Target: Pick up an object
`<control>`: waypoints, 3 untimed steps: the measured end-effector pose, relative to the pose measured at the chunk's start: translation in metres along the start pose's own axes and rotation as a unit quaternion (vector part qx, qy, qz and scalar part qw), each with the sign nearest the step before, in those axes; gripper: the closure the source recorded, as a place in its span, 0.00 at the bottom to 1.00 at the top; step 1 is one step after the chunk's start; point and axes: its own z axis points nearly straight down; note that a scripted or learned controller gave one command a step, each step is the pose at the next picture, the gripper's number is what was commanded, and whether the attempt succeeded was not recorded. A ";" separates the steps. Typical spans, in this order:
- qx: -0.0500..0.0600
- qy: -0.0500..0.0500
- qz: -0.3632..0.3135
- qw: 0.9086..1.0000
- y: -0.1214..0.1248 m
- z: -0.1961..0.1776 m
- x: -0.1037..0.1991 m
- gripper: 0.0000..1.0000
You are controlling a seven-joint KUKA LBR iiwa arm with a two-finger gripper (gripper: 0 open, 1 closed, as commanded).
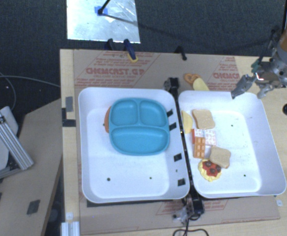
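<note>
Nothing gripped yet: you are at the approach step.
Your gripper [250, 87] hangs spread and empty over the right bin [269, 127] far corner; next, swing toward the toast slice [203, 118] and descend.

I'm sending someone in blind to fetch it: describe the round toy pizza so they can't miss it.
Start at the right white bin, where the toy foods lie along its left side. Follow that column to the near end: the pizza is last, just under a bread slice. It alone is round, yellow with red topping.
</note>
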 end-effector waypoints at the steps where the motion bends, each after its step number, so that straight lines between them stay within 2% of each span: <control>1: -0.009 -0.003 0.002 1.000 -0.019 -0.202 -0.029 0.00; 2: -0.002 -0.001 0.001 1.000 -0.074 -0.269 -0.040 0.00; 3: -0.004 -0.002 -0.002 1.000 -0.071 -0.278 -0.039 1.00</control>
